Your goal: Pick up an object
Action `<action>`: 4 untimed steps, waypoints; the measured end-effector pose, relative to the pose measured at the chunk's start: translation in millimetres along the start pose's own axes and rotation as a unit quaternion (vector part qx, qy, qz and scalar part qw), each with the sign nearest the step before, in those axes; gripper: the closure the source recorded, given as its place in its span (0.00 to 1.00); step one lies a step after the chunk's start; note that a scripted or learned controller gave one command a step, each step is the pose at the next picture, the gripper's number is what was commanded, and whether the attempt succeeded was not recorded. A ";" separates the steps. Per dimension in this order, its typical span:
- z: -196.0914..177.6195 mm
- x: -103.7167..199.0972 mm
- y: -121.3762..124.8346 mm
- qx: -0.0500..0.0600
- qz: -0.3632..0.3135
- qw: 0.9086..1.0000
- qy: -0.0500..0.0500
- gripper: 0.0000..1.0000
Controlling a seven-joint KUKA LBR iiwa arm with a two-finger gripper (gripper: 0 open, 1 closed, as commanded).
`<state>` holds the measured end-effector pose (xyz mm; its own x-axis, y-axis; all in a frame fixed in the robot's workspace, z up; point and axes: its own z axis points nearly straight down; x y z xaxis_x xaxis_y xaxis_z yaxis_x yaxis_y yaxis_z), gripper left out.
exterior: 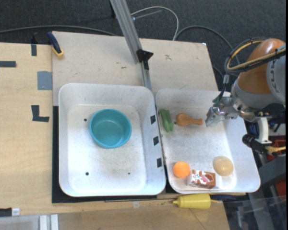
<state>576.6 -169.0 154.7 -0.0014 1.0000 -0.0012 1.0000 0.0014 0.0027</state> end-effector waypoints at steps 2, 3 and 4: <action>-105.5 -14.7 12.5 -0.001 0.000 1.000 0.000 1.00; -94.3 30.1 12.5 0.002 -0.002 1.000 0.001 1.00; -80.4 85.5 8.7 0.003 -0.002 1.000 0.001 1.00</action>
<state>584.9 -83.4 235.0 -0.0062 1.0000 0.0014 1.0000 0.0062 -0.0029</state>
